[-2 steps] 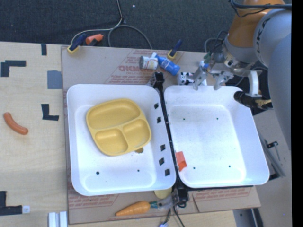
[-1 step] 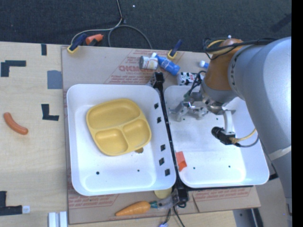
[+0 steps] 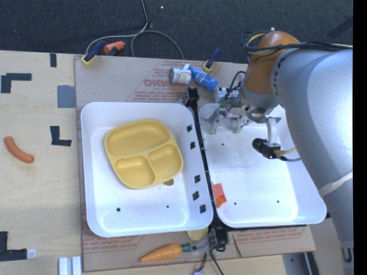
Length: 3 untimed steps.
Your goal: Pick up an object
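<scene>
We take the yellow divided plate (image 3: 143, 152) as our landmark; it lies tilted in the left bin (image 3: 94, 211), with a small dark scrap just showing under its lower right edge. The right bin (image 3: 298, 208) sits just beside it, across a black divider.

As far as we can judge, the pick is at an early stage — nothing is lifted, and nothing sits between the jaws. The gripper (image 3: 225, 119) hangs low at the upper left corner of the right bin, to the right of the plate and a little above it in the view. Its metal parts blur against the white floor of the bin, so we cannot tell whether the jaws stand open or closed, and we see no object in them.

Which thing the program aims at is not plain. The plate is the one large candidate inside a bin: smooth, pale yellow, three compartments, a rounded raised rim that would give the jaws an edge to pinch. In our judgement a flat, wide piece like this is awkward to grasp anywhere but the rim.

Other things lie outside the bins on the desk (image 3: 34, 113) — a carrot (image 3: 161, 252) below the plate, a sausage (image 3: 19, 149) well to its left, a blue and white bottle (image 3: 194, 76) above it.
</scene>
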{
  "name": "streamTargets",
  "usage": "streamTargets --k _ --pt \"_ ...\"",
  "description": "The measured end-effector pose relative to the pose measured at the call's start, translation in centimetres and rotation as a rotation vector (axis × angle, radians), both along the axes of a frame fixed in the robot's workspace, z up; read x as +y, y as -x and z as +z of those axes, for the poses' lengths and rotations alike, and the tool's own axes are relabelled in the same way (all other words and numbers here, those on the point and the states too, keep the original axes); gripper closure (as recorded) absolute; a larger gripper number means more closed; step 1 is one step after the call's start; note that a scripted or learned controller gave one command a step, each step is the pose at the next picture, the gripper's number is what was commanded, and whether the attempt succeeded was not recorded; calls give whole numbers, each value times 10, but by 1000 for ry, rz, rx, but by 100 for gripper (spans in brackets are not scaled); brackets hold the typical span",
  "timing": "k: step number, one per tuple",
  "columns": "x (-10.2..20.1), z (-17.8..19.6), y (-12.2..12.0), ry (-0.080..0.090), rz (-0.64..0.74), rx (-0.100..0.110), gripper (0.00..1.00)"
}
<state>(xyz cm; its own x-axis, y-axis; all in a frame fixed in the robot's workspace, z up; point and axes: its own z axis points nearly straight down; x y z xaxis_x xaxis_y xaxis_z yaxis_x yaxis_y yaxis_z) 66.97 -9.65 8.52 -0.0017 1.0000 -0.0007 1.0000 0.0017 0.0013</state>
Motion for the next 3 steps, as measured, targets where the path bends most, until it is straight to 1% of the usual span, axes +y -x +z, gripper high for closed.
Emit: streamTargets --k 1,2,3 --pt "0 10 1 1 1 0 100" --pt "60 104 69 -4 3 2 100" --pt "56 99 67 -1 0 3 0"
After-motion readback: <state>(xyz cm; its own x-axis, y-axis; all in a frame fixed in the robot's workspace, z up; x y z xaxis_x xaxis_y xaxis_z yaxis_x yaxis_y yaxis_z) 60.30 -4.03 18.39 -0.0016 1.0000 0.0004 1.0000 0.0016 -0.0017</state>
